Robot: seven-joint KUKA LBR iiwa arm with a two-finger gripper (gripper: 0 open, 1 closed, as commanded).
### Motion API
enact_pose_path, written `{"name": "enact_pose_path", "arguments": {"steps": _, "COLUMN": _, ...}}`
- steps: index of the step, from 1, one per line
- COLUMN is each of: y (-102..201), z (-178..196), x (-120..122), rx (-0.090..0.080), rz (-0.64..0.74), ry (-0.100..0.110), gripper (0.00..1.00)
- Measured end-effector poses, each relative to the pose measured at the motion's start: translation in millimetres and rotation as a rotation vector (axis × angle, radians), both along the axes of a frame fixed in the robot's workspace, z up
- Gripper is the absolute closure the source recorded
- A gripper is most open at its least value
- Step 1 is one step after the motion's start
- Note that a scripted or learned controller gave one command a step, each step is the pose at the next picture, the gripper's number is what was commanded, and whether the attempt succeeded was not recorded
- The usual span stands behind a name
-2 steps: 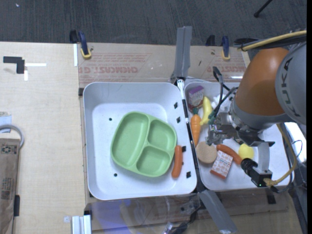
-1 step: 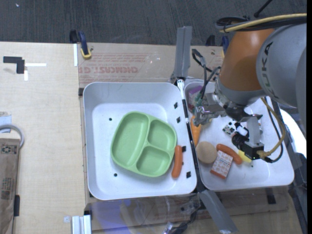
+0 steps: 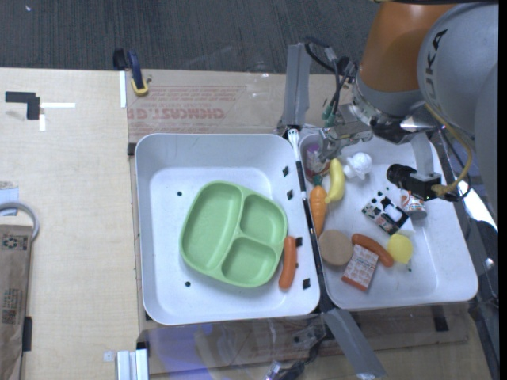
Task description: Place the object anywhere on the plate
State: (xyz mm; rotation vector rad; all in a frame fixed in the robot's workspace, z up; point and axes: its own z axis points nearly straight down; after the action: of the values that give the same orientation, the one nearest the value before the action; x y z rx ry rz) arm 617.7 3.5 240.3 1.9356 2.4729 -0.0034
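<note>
The green three-part plate lies in the left bin. An orange sausage rests on the bin floor against the plate's right rim. My gripper hangs over the far left corner of the right bin, just above the top end of a yellow banana. A purplish object sits right beside it at the bin wall. An orange carrot lies below the banana. Nothing can be made out in the gripper.
The right bin also holds a white lump, a black-and-white item, a second sausage, a yellow lemon, a tan disc and a red packet. A divider wall separates the bins.
</note>
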Motion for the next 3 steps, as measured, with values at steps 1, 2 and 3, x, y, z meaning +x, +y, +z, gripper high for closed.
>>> {"name": "enact_pose_path", "arguments": {"steps": 1, "y": -12.9, "z": -5.2, "x": -11.4, "rx": 0.0, "rz": -0.151, "ry": 0.003, "gripper": 1.0}}
{"name": "enact_pose_path", "arguments": {"steps": 2, "y": 11.9, "z": -45.7, "x": -22.6, "rx": 0.001, "rz": 0.026, "ry": 0.003, "gripper": 1.0}}
{"name": "enact_pose_path", "arguments": {"steps": 3, "y": 26.9, "z": -18.9, "x": -38.8, "rx": 0.002, "rz": 0.281, "ry": 0.002, "gripper": 1.0}}
